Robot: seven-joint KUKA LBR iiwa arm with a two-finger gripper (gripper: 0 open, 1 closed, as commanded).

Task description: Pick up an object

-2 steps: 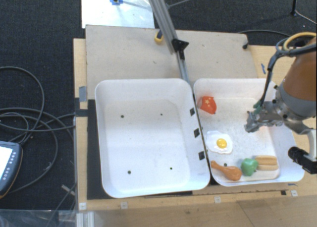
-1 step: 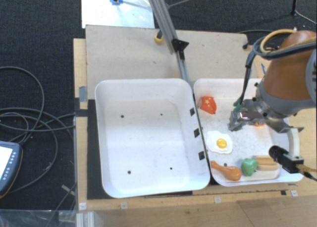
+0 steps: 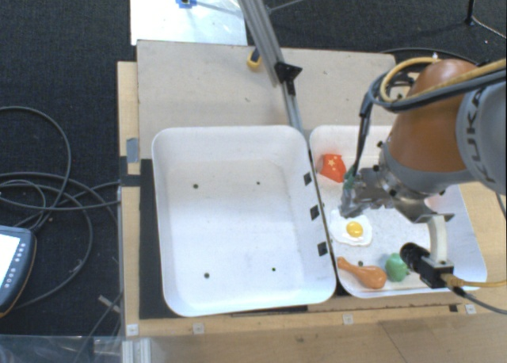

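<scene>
Reaching in from the right, the gripper [image 3: 349, 204] hangs over the right bin [image 3: 473, 236], its hold impossible to tell, just above a fried egg [image 3: 353, 231], with a red piece [image 3: 332, 167], drumstick [image 3: 363, 272] and green piece [image 3: 395, 265] nearby.

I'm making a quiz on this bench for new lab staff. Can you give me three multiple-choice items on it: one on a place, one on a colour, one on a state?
1. Where do the toys lie?
A. left bin
B. right bin
C. floor

2. What colour is the toy beside the fried egg?
A. red
B. blue
C. black

3. Where is the gripper?
A. over the left bin
B. above the fried egg
C. off the bench

Answers:
1 B: the fried egg, drumstick and green toy lie in the right bin.
2 A: the red toy sits above it.
3 B: the gripper hangs beside it.
</scene>
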